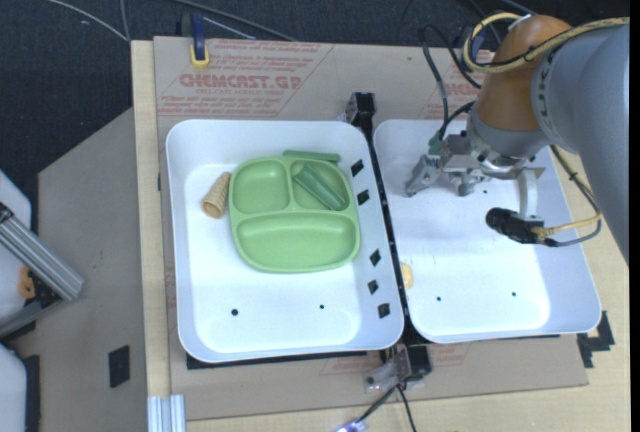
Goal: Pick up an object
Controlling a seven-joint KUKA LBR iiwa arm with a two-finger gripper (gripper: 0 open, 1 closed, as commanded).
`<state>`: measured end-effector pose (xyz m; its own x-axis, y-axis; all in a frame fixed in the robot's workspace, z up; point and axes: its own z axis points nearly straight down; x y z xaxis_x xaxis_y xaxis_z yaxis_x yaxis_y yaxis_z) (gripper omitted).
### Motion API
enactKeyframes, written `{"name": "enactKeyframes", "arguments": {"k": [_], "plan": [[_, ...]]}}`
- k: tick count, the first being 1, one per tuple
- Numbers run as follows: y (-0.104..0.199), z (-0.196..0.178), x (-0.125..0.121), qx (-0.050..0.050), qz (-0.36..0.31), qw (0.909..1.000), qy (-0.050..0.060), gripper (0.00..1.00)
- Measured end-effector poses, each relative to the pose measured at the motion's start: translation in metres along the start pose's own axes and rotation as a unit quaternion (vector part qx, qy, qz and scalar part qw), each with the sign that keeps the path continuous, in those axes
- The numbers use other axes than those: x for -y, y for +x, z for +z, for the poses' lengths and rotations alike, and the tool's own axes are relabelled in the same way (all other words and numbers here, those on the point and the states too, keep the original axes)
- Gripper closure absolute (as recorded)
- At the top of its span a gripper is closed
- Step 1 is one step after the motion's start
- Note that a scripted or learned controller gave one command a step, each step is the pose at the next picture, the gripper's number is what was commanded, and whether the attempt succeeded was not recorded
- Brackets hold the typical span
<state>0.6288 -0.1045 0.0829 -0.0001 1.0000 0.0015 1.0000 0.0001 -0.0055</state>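
My gripper (438, 186) hangs over the upper left part of the right bin (500, 310), with its fingers spread open and nothing between them. In the left bin (270, 320) lies a green divided plate (290, 240). A dark green oblong piece (322, 185) rests in the plate's upper right compartment. A tan cone (214, 195) lies on the bin floor just left of the plate. A small yellow bit (406, 274) sits at the right bin's left edge, below the gripper.
The grey arm with its orange band (515, 70) reaches in from the upper right. A black cable connector (512, 223) hangs from it over the right bin. A black divider rail (375, 220) runs between the bins.
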Motion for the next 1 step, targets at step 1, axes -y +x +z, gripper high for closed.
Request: {"name": "enactKeyframes", "arguments": {"k": [1], "plan": [[0.0001, -0.0139, -0.0016, 0.0, 0.0, 1.0, -0.003, 1.0]]}}
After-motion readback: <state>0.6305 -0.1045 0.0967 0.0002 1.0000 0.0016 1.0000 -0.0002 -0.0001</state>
